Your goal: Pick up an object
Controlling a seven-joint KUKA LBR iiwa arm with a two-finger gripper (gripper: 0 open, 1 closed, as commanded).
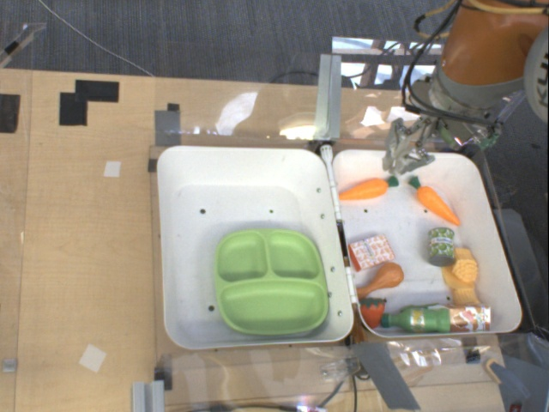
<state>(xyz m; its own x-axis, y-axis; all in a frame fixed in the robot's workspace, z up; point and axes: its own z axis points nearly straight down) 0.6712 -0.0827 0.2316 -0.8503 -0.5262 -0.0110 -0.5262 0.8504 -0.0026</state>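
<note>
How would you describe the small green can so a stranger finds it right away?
Look in the right-hand white bin, toward its right wall. The green can stands just above the yellow corn and below a carrot. It is the only short, round, dark green thing there.

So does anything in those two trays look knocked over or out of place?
Nothing looks spilled or broken. The bottle lies on its side along the right bin's near edge, and a red piece is wedged in the corner beside it. The green plate sits flat in the left bin.
</note>
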